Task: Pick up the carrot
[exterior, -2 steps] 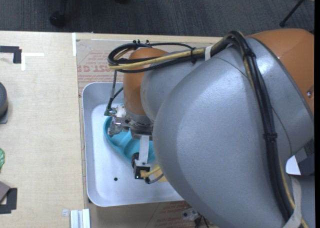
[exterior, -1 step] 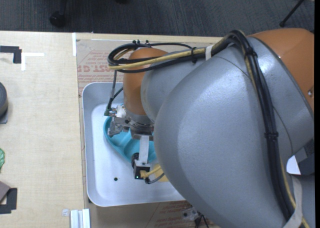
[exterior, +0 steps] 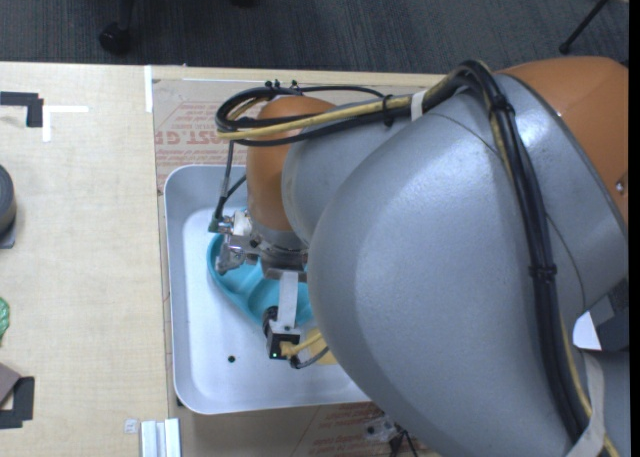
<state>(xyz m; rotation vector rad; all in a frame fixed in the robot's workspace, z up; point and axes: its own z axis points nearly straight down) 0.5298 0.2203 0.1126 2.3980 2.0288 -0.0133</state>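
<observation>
My gripper [exterior: 229,244] reaches down into the left white bin [exterior: 186,381], near its left wall. It sits right at the upper edge of a cyan, curved thing [exterior: 238,290] that lies on the bin floor. The grey arm and its orange wrist band [exterior: 272,170] cover most of the bin's middle and right, and everything to the right of it. What lies under the arm is hidden.
A small dark speck [exterior: 231,358] marks the bin floor near the front. Brown cardboard [exterior: 190,130] shows behind the bin. On the wooden bench to the left sit a black roll [exterior: 4,203], a green scrap [exterior: 3,317] and a brown piece [exterior: 8,385].
</observation>
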